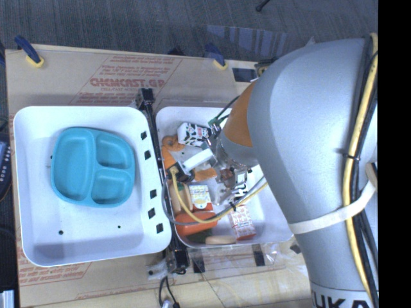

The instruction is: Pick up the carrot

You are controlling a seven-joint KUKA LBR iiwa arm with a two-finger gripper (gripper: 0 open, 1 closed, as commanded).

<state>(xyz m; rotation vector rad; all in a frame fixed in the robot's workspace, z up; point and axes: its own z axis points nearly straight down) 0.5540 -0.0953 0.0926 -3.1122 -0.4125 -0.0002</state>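
Note:
The right bin [276, 226] holds a crowded pile, and my gripper [223, 177] reaches down into its middle under the big grey arm. An orange, elongated piece that looks like the carrot [192, 218] lies near the bin's front, just below and to the left of the gripper. More orange shows at the bin's left wall [169, 153] and beside the gripper [205, 172]; I cannot tell whether these belong to the carrot. The wrist hides what is between the gripper's tips.
The left bin [38, 236] holds a blue divided plate [93, 167]. In the right bin, a cow-patterned item [191, 131] lies at the back, a small carton [200, 197] in the middle, a red-and-white packet [242, 222] and a tan piece [221, 239] at the front.

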